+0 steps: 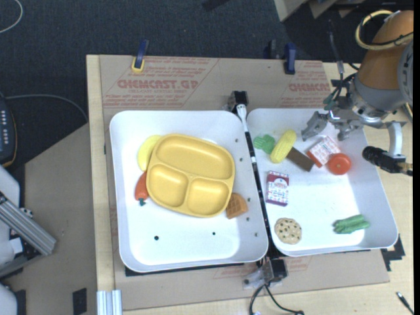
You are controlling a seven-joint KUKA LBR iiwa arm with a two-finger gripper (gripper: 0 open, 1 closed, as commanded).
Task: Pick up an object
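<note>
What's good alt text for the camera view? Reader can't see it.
The arm's pincer hangs open above the back of the right bin, over a red-and-white packet and beside a tomato, holding nothing. That bin also holds corn, a cookie and green beans; the left bin holds a yellow divided plate.

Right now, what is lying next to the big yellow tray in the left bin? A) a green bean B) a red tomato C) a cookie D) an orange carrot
D: an orange carrot lies against the left edge of the yellow tray in the left bin.
</note>
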